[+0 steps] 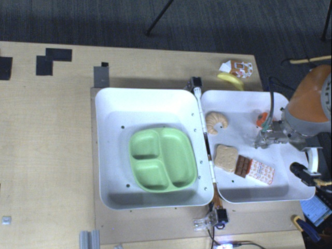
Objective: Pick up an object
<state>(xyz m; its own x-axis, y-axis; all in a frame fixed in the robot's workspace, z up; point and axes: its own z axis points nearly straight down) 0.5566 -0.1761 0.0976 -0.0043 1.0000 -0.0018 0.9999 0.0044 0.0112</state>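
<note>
— Pale wooden desk [46, 154], two white bins?
— Yes. Left bin [106, 139] holds a green divided tray [162, 158]. Right bin [233, 100] holds a croissant [216, 122], bread slice [226, 157] and chocolate bar [254, 170], wrapper print unreadable.
— The hand [264, 138]?
— Low at that bin's right side; its grip I cannot tell.

**Surfaces on the bench**

The bench top [46, 154] looks like pale matt wood. Both white bins [150, 100] look like smooth plastic with a soft sheen. The green divided plate [162, 158] looks like smooth matt plastic. The chocolate bar wrapper [255, 170] looks glossy, and the bread slice [226, 157] rough.
</note>
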